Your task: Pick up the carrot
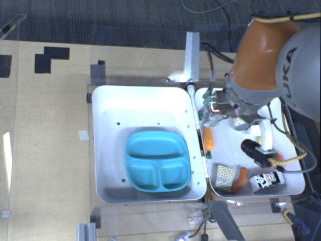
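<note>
The carrot point(207, 139) is a short orange piece lying lengthwise against the left wall of the right bin point(293, 187). It rests on the bin floor and nothing grips it. My gripper point(216, 107) hangs just beyond the carrot's far end, near the bin's back left corner, under the grey and orange arm point(261, 54). The wrist body hides the gripper's tips.
In the right bin's front lie a patterned square packet point(224, 175), a red-orange sausage-shaped piece point(241, 178) and a small black-and-white toy point(266, 181). The left bin point(108, 109) holds a blue divided plate point(157, 160). A narrow divider point(196, 129) separates the bins.
</note>
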Robot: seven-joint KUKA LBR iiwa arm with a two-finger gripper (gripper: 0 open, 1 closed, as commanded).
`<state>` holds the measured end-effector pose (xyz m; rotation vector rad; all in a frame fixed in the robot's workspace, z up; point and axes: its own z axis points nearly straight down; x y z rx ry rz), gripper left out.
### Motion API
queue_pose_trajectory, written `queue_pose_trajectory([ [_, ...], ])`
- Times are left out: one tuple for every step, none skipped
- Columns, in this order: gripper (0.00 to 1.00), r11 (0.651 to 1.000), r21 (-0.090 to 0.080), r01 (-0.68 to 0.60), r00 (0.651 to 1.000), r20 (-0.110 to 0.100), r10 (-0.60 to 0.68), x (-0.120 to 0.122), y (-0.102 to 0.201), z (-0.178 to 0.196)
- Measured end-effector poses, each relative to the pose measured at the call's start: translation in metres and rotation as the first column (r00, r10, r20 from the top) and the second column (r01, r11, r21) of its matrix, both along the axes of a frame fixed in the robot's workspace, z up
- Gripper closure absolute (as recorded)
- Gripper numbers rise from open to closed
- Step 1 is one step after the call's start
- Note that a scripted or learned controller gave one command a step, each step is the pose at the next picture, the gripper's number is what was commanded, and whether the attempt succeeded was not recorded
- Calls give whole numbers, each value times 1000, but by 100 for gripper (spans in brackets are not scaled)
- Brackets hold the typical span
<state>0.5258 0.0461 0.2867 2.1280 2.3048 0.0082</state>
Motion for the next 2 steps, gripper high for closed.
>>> queue_pose_trajectory([
  [100, 953, -2, -304, 953, -3, 304, -12, -43, -92],
  [100, 985, -1, -172, 985, -3, 172, -38, -86, -102],
])
